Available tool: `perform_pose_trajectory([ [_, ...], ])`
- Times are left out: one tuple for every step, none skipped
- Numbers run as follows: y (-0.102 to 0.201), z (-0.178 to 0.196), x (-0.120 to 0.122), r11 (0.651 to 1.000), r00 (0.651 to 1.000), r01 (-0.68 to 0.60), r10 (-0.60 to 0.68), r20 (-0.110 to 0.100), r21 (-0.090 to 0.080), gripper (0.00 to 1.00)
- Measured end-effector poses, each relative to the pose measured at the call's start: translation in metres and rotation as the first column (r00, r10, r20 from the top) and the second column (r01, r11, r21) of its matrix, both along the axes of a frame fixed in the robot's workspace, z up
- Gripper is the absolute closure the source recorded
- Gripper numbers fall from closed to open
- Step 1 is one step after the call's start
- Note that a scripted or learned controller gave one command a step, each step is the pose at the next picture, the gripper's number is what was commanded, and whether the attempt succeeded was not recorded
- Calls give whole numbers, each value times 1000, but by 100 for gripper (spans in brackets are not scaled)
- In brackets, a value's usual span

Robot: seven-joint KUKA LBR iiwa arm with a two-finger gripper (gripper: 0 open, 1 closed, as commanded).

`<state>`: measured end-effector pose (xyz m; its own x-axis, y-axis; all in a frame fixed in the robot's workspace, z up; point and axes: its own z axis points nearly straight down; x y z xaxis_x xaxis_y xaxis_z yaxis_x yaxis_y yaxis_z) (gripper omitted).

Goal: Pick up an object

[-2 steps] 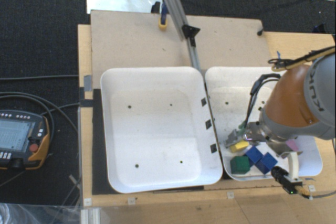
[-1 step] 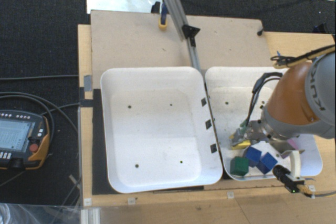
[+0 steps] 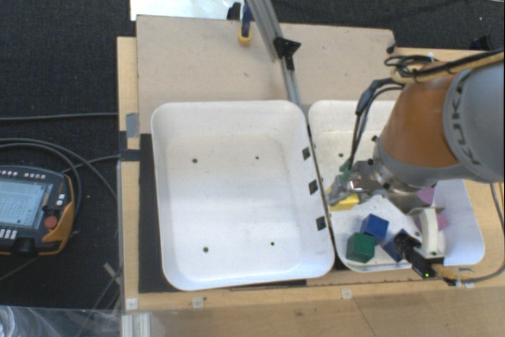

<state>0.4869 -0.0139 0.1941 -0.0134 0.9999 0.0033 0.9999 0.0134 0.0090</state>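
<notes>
My gripper (image 3: 346, 190) hangs low over the left part of the right bin (image 3: 331, 130), under the orange-banded wrist. A yellow object (image 3: 345, 204) lies right below its tip, touching or nearly touching it. A blue cube (image 3: 375, 226) sits just to the right of that, and a green cube (image 3: 360, 248) rests near the bin's front edge. A pink object (image 3: 428, 196) peeks out from under the arm on the right. A small green bit (image 3: 345, 167) shows just behind the gripper. The arm hides much of the bin.
The left bin (image 3: 237, 193) lies beside the right one, sharing a wall with black clips (image 3: 312, 186). A slanted metal pole (image 3: 264, 8) crosses the back of the bench. A teach pendant (image 3: 28, 205) sits off the bench at the left.
</notes>
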Motion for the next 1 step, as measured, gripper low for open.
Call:
perform_pose_trajectory([
  [55, -4, 5, 1000, 1000, 3, -3, -7, -3, 100],
])
